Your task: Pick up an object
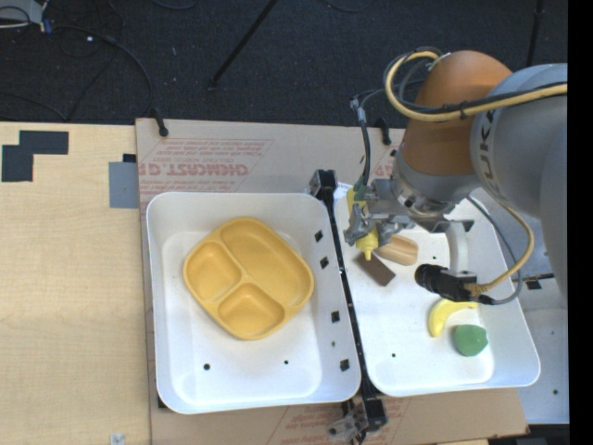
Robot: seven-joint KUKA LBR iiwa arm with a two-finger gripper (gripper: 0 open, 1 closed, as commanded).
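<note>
In the right bin my gripper hangs low over the far left part, under the grey and orange wrist. A small yellow piece shows right at its tip, and I cannot tell whether it is held. Just beside it lie a tan rounded block and a dark brown flat piece. Nearer the front right a yellow banana lies against a green rounded object.
The left bin holds a yellow divided plate near its middle. A black divider rail runs between the two bins. Cardboard and a wooden benchtop surround them.
</note>
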